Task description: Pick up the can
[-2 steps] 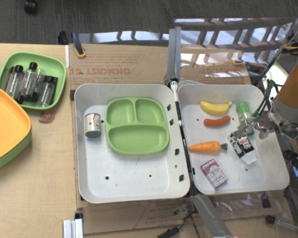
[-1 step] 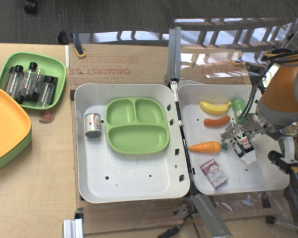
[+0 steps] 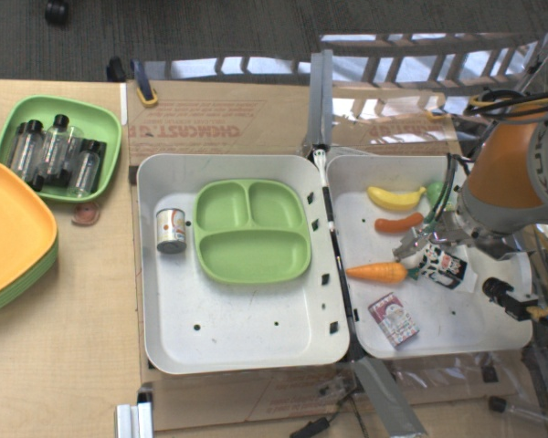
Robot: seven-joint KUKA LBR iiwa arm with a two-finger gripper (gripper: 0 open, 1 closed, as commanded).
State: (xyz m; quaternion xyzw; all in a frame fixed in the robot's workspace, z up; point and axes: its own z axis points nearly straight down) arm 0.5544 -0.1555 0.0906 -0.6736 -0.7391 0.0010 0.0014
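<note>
Lying far from pincer (image 3: 418, 245), can (image 3: 171, 230)

The wooden bench (image 3: 64, 363) holds two white bins. The left bin (image 3: 247, 336) sits in the middle. The right bin (image 3: 457, 331) touches its right side. Left of the left bin is a small green tray (image 3: 105, 130) of little bottles. Below that tray is a stack of orange plates (image 3: 18, 245). Brown cardboard (image 3: 219, 121) lies behind the left bin.
</note>
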